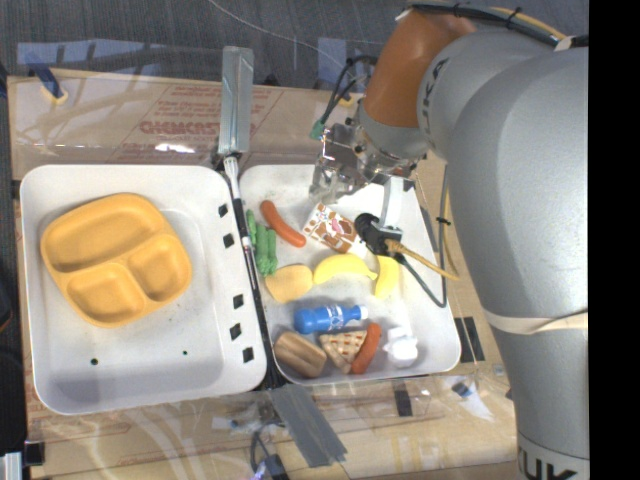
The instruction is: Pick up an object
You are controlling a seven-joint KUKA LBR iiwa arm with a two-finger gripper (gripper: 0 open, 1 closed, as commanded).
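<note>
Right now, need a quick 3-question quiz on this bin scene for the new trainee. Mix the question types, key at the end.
1. True or false: the yellow divided tray lies in the same bin as the blue bottle.
2. Which item lies closest to the divider between the bins? A) green beans B) banana C) white cap
3. Fill in: the gripper hangs over the ____ bin as the camera sees it.

Key: 1 false, the tray is in the left bin, the bottle in the right; 2 A; 3 right.
</note>
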